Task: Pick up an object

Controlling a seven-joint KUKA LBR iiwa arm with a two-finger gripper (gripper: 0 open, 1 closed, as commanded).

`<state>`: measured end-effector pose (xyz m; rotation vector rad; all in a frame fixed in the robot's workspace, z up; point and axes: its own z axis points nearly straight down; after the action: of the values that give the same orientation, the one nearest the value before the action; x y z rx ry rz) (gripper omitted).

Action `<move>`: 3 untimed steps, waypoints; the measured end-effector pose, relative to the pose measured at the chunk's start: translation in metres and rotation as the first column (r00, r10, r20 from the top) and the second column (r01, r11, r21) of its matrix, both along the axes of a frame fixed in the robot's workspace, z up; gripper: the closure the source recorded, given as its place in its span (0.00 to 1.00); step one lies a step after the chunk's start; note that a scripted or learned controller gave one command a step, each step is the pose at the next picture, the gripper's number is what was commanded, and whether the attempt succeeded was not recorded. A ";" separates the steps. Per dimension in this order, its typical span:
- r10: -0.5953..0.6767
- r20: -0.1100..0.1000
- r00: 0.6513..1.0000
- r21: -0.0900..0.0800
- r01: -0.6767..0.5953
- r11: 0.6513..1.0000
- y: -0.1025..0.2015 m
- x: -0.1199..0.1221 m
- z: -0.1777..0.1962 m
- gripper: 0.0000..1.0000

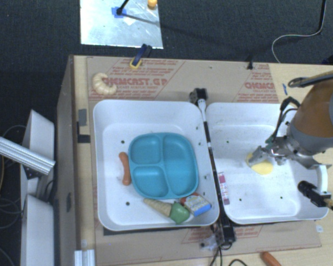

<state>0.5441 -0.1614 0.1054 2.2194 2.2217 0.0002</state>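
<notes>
In the left bin (108,121), an orange sausage-shaped toy (125,168) lies at nine o'clock from a blue divided plate (162,165), with a cone-shaped toy (158,206), a green piece (179,213) and a small packet (198,205) clustered at the plate's five o'clock. In the right bin (238,118), a yellow object (262,168) rests at the tip of the gripper (266,155), at the arm's (316,123) nine o'clock. Whether the tool is open or has hold of it cannot be told.
</notes>
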 end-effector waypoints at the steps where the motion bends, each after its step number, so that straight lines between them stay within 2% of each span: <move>1: 0.000 0.001 1.000 0.000 0.000 1.000 -0.011 0.002 0.011 0.00; 2: 0.002 0.000 1.000 0.001 -0.002 1.000 0.017 -0.011 -0.021 0.00; 3: 0.002 0.002 1.000 0.000 -0.002 1.000 0.025 0.038 -0.021 0.00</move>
<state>0.5817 -0.1366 0.0848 2.2164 2.2234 0.0027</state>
